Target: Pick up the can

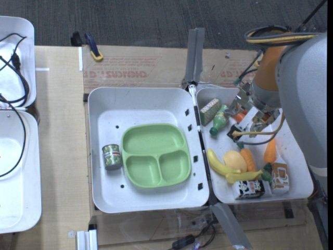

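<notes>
Grey arm (304,92) from the right, hand (243,120) low.

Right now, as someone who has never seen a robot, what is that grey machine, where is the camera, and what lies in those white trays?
The grey shape with the orange band is a robot arm, reaching in from the right. Its gripper hangs over the right bin, above toy food: a banana, a carrot, a spotted carton. One camera looks down from above. The left bin holds a green divided plate and, beside it, the can the arm should pick up. I cannot see it holding anything.
</notes>
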Robot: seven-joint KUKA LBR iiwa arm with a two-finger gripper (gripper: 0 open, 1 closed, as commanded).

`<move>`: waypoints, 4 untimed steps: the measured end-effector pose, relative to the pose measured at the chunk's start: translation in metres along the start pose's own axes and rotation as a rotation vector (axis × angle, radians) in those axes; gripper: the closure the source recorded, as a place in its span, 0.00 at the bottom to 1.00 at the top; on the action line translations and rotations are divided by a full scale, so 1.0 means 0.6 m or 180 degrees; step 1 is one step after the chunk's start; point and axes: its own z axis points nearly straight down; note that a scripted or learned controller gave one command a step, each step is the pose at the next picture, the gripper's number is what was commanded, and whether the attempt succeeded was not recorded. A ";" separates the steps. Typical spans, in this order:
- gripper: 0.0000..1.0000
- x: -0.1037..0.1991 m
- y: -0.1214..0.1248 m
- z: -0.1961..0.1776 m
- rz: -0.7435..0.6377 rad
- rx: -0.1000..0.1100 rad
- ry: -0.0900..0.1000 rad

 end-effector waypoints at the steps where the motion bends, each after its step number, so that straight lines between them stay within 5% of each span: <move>1: 0.00 -0.037 0.038 0.032 0.0053 0.0047 -0.0028; 2: 0.00 -0.085 0.165 0.031 0.0305 0.0144 -0.0026; 3: 0.00 -0.085 0.135 0.031 0.1480 0.0054 -0.0029; 4: 0.00 -0.016 0.093 0.031 0.1759 0.0040 -0.0034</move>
